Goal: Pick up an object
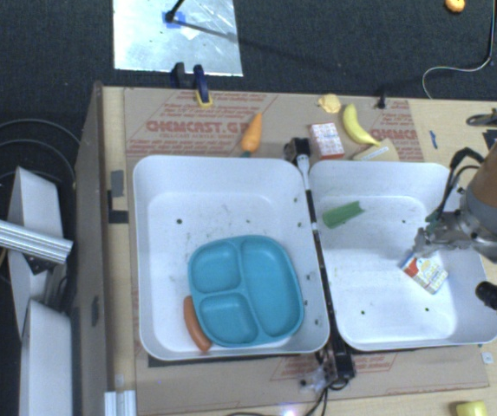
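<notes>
While the grey arm reaches in from the right, its tool (428, 243) hangs low in the right bin (378, 332), directly above and touching distance from a small red-and-white packet (425, 273). That packet lies just below the tool in the view, tilted diagonally on the bin floor (whether the tool is open or closed cannot be told). A green block (343, 214) rests well apart, toward the bin's upper left. In the left bin (157, 258) sit a blue divided plate (245, 289) and an orange sausage (195, 323) beside it.
</notes>
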`<state>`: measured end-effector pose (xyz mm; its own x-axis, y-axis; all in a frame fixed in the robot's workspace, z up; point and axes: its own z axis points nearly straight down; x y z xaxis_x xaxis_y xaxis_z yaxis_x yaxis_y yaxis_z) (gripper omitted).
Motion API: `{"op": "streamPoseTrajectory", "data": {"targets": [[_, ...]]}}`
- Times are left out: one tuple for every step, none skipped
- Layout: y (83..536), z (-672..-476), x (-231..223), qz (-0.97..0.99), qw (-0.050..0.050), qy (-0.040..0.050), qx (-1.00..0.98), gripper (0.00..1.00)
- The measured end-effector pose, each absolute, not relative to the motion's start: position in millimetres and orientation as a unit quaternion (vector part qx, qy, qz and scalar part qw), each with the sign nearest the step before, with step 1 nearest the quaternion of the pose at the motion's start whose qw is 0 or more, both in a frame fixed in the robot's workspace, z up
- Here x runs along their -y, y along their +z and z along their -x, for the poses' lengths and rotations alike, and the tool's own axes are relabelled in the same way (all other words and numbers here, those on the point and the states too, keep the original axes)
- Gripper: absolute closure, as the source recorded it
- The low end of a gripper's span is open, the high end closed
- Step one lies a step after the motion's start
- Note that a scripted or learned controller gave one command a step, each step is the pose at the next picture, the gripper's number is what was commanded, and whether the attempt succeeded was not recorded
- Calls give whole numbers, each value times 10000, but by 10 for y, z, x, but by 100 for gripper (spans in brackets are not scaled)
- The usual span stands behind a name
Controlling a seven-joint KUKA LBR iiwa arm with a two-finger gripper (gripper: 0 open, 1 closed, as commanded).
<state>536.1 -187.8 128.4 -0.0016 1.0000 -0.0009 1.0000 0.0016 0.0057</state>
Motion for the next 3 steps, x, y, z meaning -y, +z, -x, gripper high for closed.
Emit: {"op": "streamPoseTrajectory", "data": {"targets": [[1577, -5364, 2062, -7069, 8, 7, -7073, 100], [1576, -5364, 2064, -7069, 12, 6, -7074, 0], [943, -5359, 1995, -7068, -3, -1, -7074, 0]]}}
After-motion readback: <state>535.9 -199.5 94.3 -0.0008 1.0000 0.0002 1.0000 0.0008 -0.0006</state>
